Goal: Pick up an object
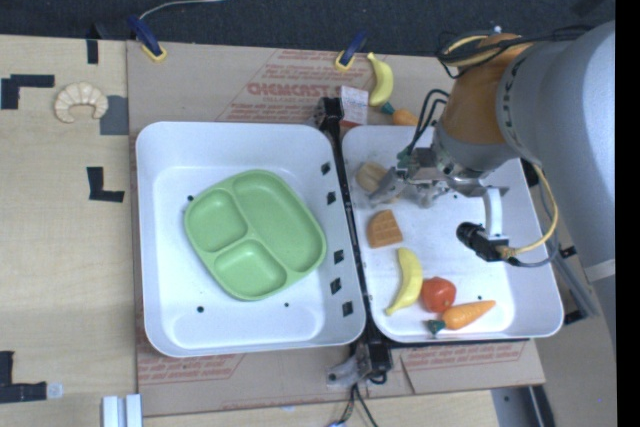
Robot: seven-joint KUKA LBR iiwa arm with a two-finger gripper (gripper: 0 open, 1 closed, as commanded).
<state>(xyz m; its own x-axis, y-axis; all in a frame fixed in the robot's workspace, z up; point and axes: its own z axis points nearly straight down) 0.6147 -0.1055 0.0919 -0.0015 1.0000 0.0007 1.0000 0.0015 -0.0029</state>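
Camera view has my tool low in the right bin beside the tan lump and bread slice, can't tell its grip state, so I'd guess it nudges them away instead of grabbing.

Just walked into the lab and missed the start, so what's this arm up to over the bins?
The grey KUKA arm reaches in over the right white bin, its gripper low near a tan rounded toy at the bin's upper left. Nothing is visibly held. A yellow toy banana, red tomato, orange carrot and brownish bread piece lie in that bin. The left white bin holds a green divided plate.
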